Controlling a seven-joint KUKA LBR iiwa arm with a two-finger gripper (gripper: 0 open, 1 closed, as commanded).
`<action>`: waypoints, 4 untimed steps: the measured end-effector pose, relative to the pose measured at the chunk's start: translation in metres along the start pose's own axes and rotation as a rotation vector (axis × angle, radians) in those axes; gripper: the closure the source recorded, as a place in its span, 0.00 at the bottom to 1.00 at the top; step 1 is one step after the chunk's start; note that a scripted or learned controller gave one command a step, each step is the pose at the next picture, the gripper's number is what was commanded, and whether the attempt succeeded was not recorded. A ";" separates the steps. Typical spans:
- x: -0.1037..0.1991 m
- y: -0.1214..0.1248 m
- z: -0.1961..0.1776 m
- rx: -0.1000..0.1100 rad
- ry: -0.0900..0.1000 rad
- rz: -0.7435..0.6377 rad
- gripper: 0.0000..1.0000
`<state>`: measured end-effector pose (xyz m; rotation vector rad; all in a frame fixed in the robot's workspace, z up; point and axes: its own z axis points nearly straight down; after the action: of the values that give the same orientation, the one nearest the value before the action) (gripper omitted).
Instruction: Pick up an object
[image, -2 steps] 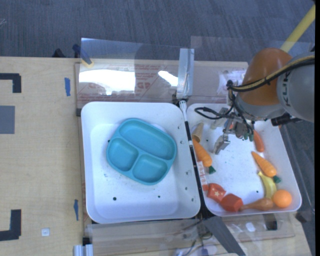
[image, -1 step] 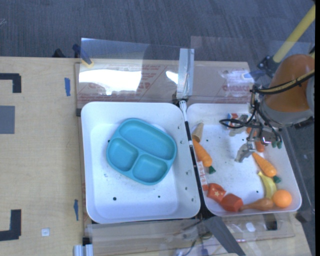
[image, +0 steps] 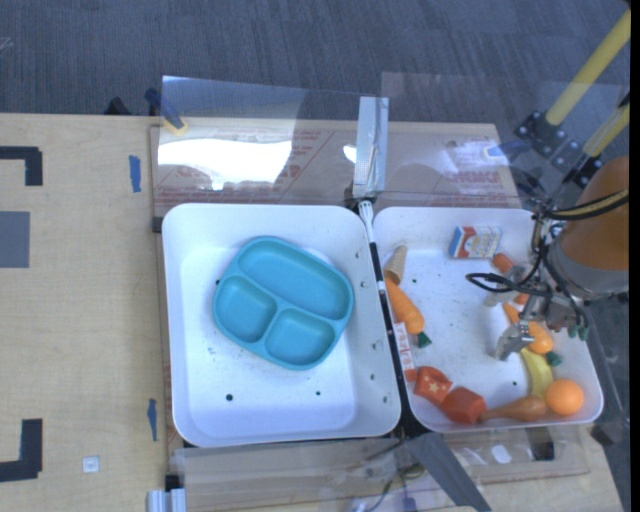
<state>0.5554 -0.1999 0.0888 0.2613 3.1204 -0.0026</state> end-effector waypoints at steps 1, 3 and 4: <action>-0.005 0.001 -0.014 0.002 -0.017 -0.001 1.00; -0.014 -0.008 0.000 -0.001 -0.001 0.017 0.00; 0.009 -0.024 0.000 -0.001 0.001 0.073 0.00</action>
<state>0.5427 -0.2225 0.0886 0.3744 3.1101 0.0004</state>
